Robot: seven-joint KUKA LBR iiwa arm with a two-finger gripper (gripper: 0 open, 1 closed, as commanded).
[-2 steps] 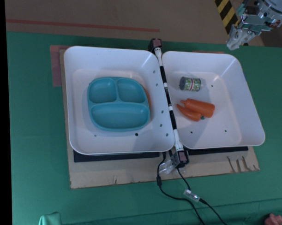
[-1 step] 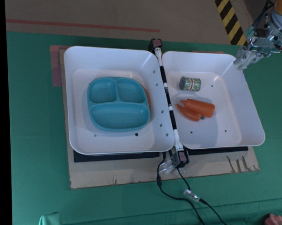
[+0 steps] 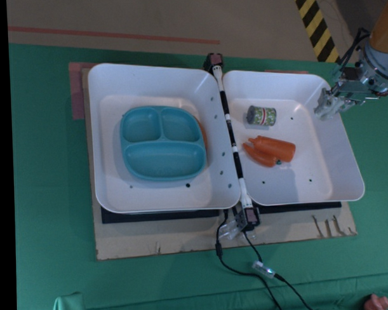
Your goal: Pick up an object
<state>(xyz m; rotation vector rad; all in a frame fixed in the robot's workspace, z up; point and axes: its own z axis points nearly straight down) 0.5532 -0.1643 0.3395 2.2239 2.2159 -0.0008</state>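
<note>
In the right bin (image 3: pixel 334 172), a small green and white can (image 3: pixel 261 116) lies on its side toward the back left. Just in front of it lies an orange carrot-shaped toy (image 3: pixel 270 150), angled across the bin floor. My gripper (image 3: pixel 325 109) hangs over the back right corner of this bin, well to the right of the can and apart from both objects. Nothing shows in its grasp.
A teal divided plate (image 3: pixel 162 143) fills much of the left bin (image 3: pixel 102 84). A black and white rail (image 3: pixel 230 127) separates the bins. Cables (image 3: pixel 248 257) trail over the green cloth in front. A yellow-black striped strip (image 3: pixel 316 20) runs at the back right.
</note>
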